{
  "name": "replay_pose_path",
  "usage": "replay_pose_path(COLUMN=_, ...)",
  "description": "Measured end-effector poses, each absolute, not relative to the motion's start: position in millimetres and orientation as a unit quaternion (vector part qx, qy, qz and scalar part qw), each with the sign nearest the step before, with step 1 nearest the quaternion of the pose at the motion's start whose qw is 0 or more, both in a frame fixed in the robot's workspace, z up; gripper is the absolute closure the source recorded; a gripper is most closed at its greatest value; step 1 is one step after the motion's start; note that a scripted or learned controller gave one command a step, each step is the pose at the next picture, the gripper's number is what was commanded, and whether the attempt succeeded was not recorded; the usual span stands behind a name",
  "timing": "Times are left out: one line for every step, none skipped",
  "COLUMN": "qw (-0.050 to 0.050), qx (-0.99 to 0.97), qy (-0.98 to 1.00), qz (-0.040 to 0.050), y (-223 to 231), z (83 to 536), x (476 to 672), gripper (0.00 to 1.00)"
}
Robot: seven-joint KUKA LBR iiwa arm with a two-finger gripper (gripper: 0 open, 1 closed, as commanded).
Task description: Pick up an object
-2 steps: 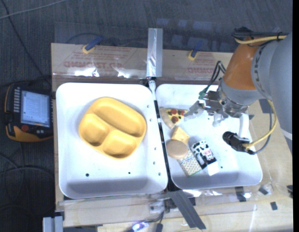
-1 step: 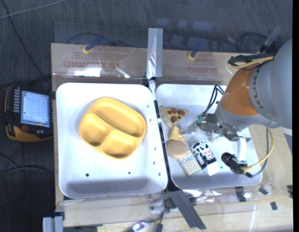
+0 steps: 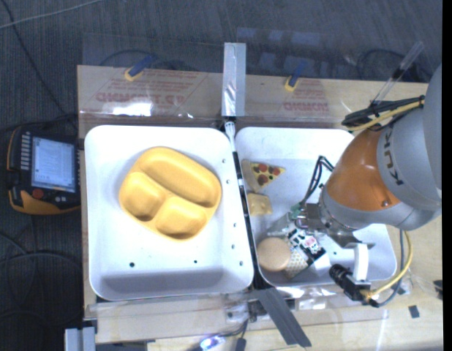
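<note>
Bench [image 3: 102, 79] surface is pale wood with printed red lettering, bearing two shallow white plastic bins with rounded corners, set side by side and touching along a central divider. Left bin [image 3: 113, 269] holds a yellow sectioned tray [image 3: 170, 191], glossy, with three rounded compartments, lying slightly up from centre; bare floor surrounds it on all sides, widest toward the near wall.

Right bin [image 3: 299, 141] is crowded at its near-left corner. Pizza-slice toy [image 3: 265, 172], flat and triangular with red spots, lies near the divider. Pale, blocky, cheese-like piece [image 3: 259, 205] sits just below it, against the divider. Bread roll [image 3: 273, 255], round, tan and matt, rests near the bin's near wall. Far wall area of this bin is bare.

Grey arm [image 3: 420, 159] with orange band covers the bin's right half. Gripper [image 3: 305, 241] is low, just beside the roll on its right, with a small black-and-white patterned item under it. Whether the gripper is wide, narrow or holding anything cannot be determined.
</note>
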State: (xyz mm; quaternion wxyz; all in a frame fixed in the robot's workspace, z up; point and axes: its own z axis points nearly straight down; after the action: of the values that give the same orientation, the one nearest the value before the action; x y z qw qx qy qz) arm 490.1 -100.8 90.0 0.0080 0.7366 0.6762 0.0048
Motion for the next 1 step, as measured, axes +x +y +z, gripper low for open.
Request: replay_pose_path(qw=0.005, qx=0.736, qy=0.677, qz=0.0043, y=-99.3, z=96.3, x=491.3, gripper=1.0)
